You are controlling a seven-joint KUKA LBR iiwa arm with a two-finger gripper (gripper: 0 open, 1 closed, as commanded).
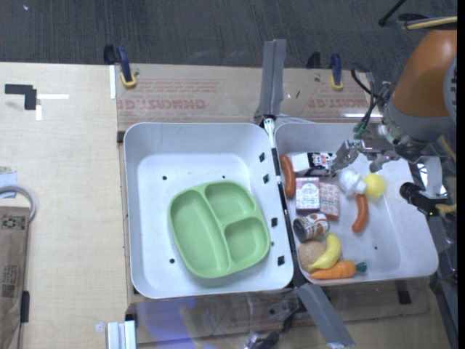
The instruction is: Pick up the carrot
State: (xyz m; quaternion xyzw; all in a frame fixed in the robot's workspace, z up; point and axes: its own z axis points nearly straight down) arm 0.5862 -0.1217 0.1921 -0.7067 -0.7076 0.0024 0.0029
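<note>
At the near edge of the right bin (407, 267), the carrot (336, 270) lies flat, orange body pointing toward the bin's near-left corner and green tip toward the right, touching the banana (328, 251) just behind it. The gripper (347, 155) hovers near the bin's far side above a white object (351, 180), well apart from the carrot; whether it is spread or closed, and whether it has hold of anything, cannot be told. Judgement: the approach should descend across the carrot's width, clear of the banana and the bin's near wall, since crowding on both sides risks a pinch on the wrong item. The green tray (218, 227) in the left bin (145, 195) is not involved.
</note>
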